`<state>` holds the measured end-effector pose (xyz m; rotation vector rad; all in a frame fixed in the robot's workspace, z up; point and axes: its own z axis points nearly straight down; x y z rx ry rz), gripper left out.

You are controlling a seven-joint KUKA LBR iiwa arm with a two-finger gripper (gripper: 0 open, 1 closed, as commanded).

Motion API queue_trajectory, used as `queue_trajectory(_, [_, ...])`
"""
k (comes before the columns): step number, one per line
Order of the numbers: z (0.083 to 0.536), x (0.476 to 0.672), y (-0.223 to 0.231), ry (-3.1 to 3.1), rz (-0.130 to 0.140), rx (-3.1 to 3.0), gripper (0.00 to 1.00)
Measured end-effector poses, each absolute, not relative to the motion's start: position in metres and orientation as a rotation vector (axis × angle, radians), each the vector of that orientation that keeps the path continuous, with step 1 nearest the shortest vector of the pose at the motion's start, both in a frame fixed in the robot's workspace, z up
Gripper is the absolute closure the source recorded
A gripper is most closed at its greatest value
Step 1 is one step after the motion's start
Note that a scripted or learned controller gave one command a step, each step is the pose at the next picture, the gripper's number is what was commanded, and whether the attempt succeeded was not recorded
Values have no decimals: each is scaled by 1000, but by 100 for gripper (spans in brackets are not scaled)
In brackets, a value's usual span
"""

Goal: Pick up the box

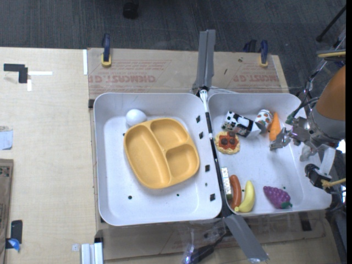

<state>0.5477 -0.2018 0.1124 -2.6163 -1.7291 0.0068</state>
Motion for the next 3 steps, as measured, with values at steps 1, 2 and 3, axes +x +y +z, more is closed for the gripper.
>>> queue_trajectory(1, [89,491,-167,-1763,6,-2594,0])
queue_trajectory(2, [89,491,-168,-1763,6,-2595,0])
queue_trajectory(3, [89,481,-178,-1697,5,-2638,0])
